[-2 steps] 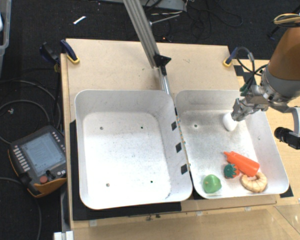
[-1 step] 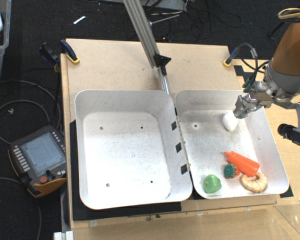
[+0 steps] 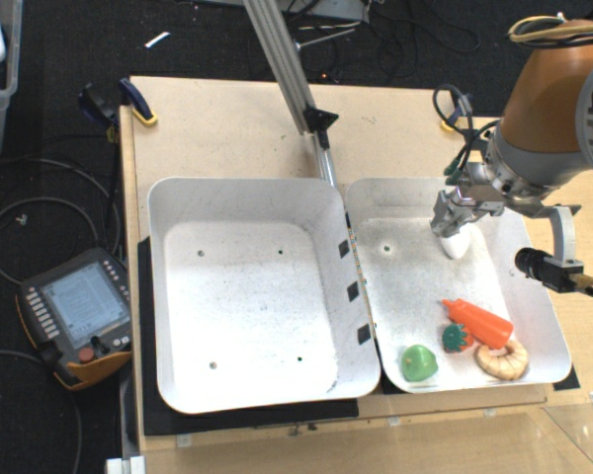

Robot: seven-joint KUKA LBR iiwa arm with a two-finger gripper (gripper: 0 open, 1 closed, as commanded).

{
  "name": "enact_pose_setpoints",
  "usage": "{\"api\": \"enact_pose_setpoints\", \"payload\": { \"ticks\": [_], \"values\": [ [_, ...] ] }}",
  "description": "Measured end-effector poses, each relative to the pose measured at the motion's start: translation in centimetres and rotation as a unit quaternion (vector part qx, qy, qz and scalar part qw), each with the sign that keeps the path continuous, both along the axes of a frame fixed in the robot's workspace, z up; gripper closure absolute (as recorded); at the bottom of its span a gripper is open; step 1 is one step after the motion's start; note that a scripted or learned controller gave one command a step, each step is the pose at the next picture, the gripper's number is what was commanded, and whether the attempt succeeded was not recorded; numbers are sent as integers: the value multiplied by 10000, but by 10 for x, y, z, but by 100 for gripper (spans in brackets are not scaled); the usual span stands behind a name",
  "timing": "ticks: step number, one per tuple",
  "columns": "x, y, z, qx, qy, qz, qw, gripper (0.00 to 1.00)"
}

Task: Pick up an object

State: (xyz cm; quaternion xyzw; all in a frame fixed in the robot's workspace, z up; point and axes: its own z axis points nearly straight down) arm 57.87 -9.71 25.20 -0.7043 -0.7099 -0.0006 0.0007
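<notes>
you'll find the gripper (image 3: 453, 223) low over the right bin (image 3: 407, 203), toward that bin's one o'clock corner, right over a small white object (image 3: 458, 245) lying on the floor there; you can't tell from this angle how its hand is set or whether it has hold of anything. down at the bin's five o'clock sit an orange carrot (image 3: 479, 321), a dark green piece (image 3: 456, 338), a green ball (image 3: 419, 362) and a tan pastry (image 3: 503, 359), all well apart from the gripper.

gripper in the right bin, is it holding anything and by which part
It cannot be told. The gripper sits right over a small white object in the right bin, but the view does not show the object between its fingers.
</notes>
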Motion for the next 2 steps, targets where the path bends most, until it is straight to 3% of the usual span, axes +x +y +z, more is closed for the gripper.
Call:
{"api": "enact_pose_setpoints", "payload": {
  "ticks": [2],
  "values": [
    [11, 100, -24, -2, 10, 2, 10000, 100]
  ]
}}
